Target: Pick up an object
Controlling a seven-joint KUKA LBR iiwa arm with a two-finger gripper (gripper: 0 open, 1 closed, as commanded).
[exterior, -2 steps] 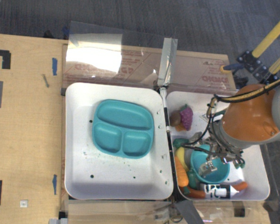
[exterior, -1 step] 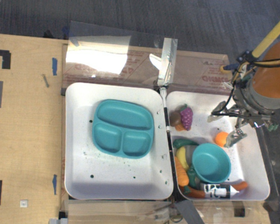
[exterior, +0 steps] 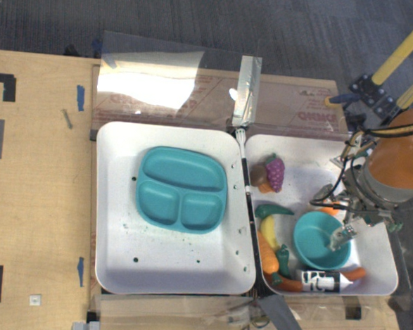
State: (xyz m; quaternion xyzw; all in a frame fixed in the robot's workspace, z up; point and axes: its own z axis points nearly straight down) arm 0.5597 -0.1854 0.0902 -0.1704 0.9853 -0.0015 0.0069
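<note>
Gripper point(exterior: 342, 236) down at the teal bowl point(exterior: 319, 240) in the right bin point(exterior: 386, 268), tip at the bowl's right rim, apparently dipping just inside it. Cannot tell whether released or clenched; the tip too small and cluttered with cables to read. Nothing visibly lifted.

Just beyond the bowl to the gripper's left, along the bin's left wall: a yellow banana point(exterior: 269, 232) with a green piece point(exterior: 274, 210) at its top, and an orange carrot-like item point(exterior: 283, 259) at its lower end. Farther up and left of the gripper, a bunch of purple grapes point(exterior: 274, 172) touching a brown item point(exterior: 260, 176). Below and slightly left of the gripper, a white-and-black bottle point(exterior: 322, 280) lying flat just beside the bowl's lower edge, with a red-orange piece point(exterior: 355, 273) near its right end.

Well apart to the gripper's left, the left bin point(exterior: 111, 210) holding 1 teal divided plate point(exterior: 182, 189) with 3 compartments, lying flat.

Above and right of the gripper, the arm's orange band point(exterior: 401, 157).
</note>
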